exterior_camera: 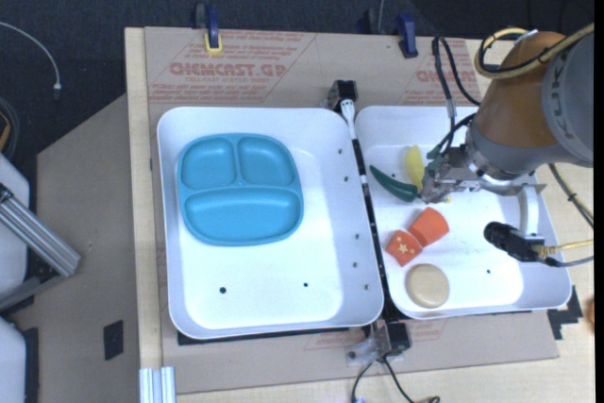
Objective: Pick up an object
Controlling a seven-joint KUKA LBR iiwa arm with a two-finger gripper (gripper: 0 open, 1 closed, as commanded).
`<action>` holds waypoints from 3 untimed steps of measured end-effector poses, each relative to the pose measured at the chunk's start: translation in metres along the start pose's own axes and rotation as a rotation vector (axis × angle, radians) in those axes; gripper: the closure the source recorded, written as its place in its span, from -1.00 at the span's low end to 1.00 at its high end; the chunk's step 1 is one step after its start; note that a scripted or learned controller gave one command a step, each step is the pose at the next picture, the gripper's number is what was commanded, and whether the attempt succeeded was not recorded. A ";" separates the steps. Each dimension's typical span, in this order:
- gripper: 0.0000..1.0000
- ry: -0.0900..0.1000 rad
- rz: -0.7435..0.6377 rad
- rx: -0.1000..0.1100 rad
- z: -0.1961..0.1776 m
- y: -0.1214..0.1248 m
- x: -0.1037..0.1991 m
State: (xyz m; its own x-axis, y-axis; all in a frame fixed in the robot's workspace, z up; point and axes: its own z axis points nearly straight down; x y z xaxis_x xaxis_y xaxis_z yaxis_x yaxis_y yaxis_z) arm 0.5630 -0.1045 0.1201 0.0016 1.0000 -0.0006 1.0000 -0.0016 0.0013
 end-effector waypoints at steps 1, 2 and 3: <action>1.00 -0.001 -0.003 -0.003 -0.048 0.010 -0.001; 1.00 -0.001 -0.003 -0.004 -0.096 0.003 0.004; 1.00 -0.001 -0.003 -0.006 -0.159 0.010 0.004</action>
State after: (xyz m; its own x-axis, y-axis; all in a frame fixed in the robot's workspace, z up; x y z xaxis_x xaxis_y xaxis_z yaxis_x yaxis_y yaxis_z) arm 0.5731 -0.1009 0.2789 -0.0012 1.0000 -0.0018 1.0000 0.0012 0.0072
